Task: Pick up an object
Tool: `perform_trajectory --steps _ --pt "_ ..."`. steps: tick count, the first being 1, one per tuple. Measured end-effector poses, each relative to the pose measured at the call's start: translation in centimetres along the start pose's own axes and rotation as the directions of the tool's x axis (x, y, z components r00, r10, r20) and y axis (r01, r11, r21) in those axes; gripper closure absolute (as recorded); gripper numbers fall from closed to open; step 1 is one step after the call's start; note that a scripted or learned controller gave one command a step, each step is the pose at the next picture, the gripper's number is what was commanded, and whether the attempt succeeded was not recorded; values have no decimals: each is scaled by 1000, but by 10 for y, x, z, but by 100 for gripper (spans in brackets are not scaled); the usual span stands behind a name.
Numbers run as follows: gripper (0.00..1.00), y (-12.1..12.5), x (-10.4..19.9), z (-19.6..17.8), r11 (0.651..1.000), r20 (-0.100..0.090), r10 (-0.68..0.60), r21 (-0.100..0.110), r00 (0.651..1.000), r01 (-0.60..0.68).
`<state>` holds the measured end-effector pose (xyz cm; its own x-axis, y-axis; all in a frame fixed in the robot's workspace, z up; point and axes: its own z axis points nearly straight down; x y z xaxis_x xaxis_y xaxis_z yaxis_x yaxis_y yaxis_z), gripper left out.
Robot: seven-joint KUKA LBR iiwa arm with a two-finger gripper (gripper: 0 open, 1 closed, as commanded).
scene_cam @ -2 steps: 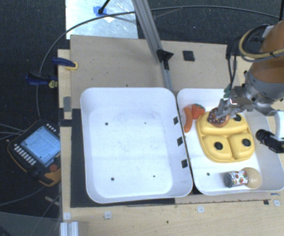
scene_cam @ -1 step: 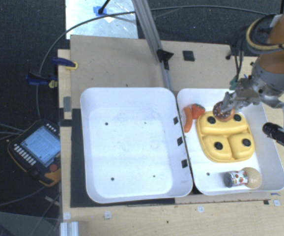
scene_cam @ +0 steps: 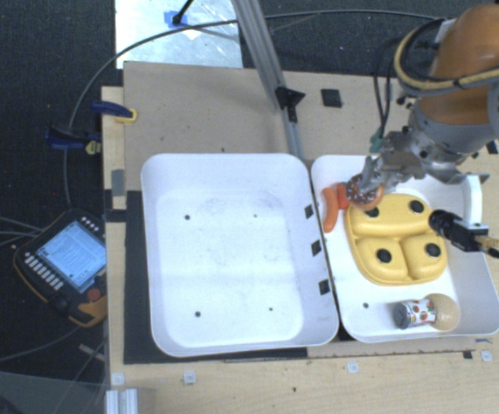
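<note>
— Where has the gripper (scene_cam: pixel 369 185) got to?

— It is low in the right bin (scene_cam: pixel 357 276), by the far left corner of the yellow block (scene_cam: pixel 398 240). The arm (scene_cam: pixel 470 50) comes in from the right, and its orange and grey bulk covers the bin's far right corner.

— Is it open or shut?

— I can't tell from here. The tip is a small grey tangle seen from above, and it blurs into what lies under it.

— What lies under it?

— A brown thing (scene_cam: pixel 363 197), small and speckled, pressed up against the block's edge. The gripper hides its top half, so I can't make out what it is, or whether it is gripped or only touched.

— Anything else in that bin?

— A carrot (scene_cam: pixel 330 210) just beside the brown thing, lying along the left wall. Near the front there is a can (scene_cam: pixel 413 314) on its side, touching a wooden ball (scene_cam: pixel 442 310). The can's label is too small to read.

— And the block itself?

— Lumpy, with dark spots on top. It sits in the middle of the bin, and its right edge is partly covered by the robot.

— The other side?

— The left bin (scene_cam: pixel 224 257) stands right alongside, wall to wall. Out on the floor to the left lies a handset (scene_cam: pixel 66 257) with a lit screen.
</note>
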<state>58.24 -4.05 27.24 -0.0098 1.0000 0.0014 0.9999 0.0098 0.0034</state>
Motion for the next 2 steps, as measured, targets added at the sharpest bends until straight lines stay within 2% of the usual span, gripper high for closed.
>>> perform_trajectory --steps 2 --pt "100 28 91 14 1000 0 1 1 1000 -1"
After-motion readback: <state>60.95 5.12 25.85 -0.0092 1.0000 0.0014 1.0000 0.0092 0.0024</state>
